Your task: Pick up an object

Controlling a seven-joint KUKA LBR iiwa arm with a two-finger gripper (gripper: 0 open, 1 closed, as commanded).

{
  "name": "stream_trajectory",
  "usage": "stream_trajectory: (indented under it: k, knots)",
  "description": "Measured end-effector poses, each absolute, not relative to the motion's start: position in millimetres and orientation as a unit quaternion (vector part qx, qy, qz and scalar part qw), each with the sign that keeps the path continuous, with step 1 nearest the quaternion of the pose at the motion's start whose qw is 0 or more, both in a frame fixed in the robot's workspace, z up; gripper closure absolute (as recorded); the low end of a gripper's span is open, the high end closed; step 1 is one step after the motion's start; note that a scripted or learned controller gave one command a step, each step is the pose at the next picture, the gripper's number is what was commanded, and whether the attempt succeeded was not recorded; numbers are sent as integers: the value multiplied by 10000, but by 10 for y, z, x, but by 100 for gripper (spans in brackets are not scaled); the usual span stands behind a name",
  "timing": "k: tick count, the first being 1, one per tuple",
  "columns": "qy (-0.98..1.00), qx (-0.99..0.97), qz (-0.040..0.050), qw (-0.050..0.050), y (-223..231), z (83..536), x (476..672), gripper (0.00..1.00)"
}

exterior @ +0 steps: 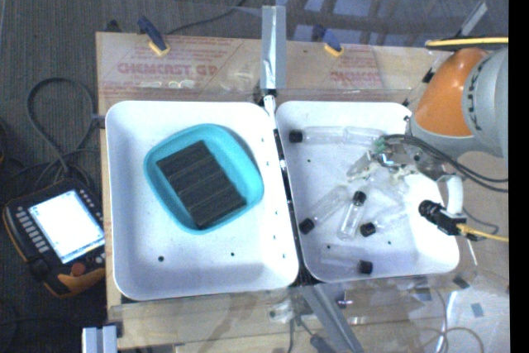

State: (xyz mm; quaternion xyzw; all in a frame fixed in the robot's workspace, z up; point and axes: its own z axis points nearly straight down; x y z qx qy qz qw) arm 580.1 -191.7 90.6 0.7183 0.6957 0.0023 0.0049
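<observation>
Several clear plastic vials with black caps lie scattered in the right bin (430, 256). One vial (331, 134) lies near the far wall, another (352, 215) near the middle, and a third (324, 209) beside it. A loose black cap (364, 266) sits near the front wall. My gripper (387, 153) hangs low over the right half of this bin, among the clear vials (364, 168) there; the arm's orange band (446, 103) rises behind it. In the left bin (132, 260) a teal bowl (161, 157) holds a black ridged block (201, 183).
A metal divider post (273, 45) stands at the back between the bins. Cables and a black connector (434, 212) trail off the arm over the right bin's right edge. A teach pendant (58, 227) lies on the floor at the left.
</observation>
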Motion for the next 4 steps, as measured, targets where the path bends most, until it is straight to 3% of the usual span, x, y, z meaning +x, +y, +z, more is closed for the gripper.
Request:
stream_trajectory:
  k: [1, 2, 3, 4]
  knots:
    - [6677, 7441, -194, -157, -1931, 878, 6583, 0]
    - [6933, 7207, 18, 45, -1693, 902, 5800, 0]
    - [7856, 6188, 12, 31, -2109, 894, 6518, 0]
    - [7813, 6241, -76, -49, -1284, 881, 6654, 0]
